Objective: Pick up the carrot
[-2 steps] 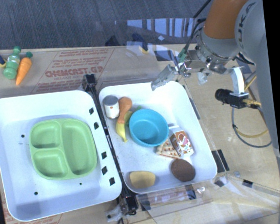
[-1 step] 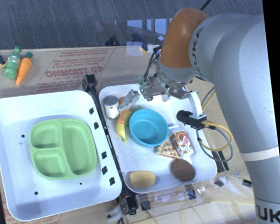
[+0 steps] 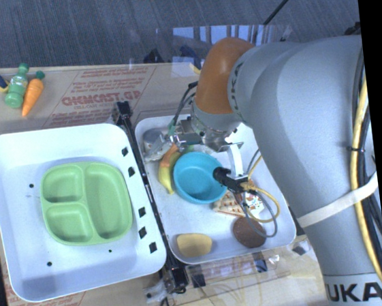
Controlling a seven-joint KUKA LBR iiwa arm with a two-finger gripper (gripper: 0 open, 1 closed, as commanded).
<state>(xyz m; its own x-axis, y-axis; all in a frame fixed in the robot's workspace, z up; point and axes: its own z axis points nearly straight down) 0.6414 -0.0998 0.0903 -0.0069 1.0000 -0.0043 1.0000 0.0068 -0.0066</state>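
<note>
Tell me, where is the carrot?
The carrot lies outside the bins on the bench's top-left corner, right beside a green bottle.

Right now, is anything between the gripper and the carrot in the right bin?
Nothing visible. The gripper is right at the carrot's upper end. The blue bowl crowds its right side, and a yellow piece lies against its lower end.

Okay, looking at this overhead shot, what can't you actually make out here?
- Claw: tucked under the wrist, so its state is unclear in the camera view.
- Yellow item: partly covered by the blue bowl.
- Right bin: its right side is hidden by the arm.
- Carrot: small, on the cardboard outside the bins; details unclear.
</note>
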